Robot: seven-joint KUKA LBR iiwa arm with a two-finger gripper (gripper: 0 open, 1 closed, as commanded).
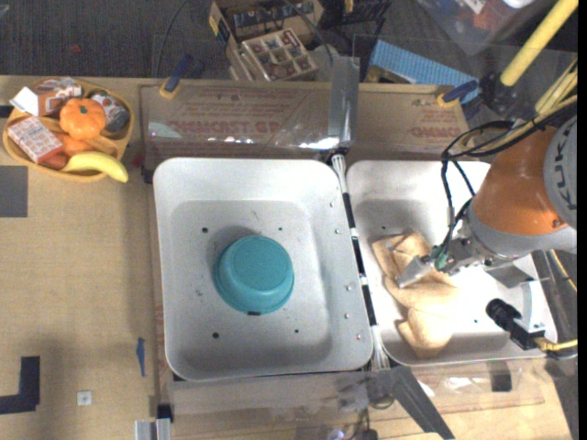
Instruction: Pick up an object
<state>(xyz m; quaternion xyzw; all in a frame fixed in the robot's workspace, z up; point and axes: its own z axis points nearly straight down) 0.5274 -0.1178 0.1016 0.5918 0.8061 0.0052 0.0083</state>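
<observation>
1. Nearest the lens, raised above everything else, is the grey arm (518, 200) with its orange band, reaching in from the side away from the teal bowl (255, 273).
2. Its gripper (424, 269) points down and toward the bowl, touching or just above a lumpy tan object (426, 319). Whether it is open or closed cannot be told, and no hold on the object can be confirmed.
3. The tan object, the likely target, lies in the right bin (413, 170), the one beside the bowl's bin, close to the shared wall. It looks soft and crumpled, in several folds. Its uneven shape probably explains the slanted approach.
4. The bowl sits upside down in the middle of the left bin (183, 209), well apart from the gripper. Rim-down, it offers little to pinch.
5. Both bins are shallow, white and touching along one edge, likely so that items stay contained.
6. They rest on a pale wooden desk (64, 291). Beyond the bowl, at the far corner, a dish of toy fruit (69, 126) holds a banana and an orange.
7. Behind the bins stand cardboard flaps (238, 117), then dark floor cluttered with boxes.
</observation>
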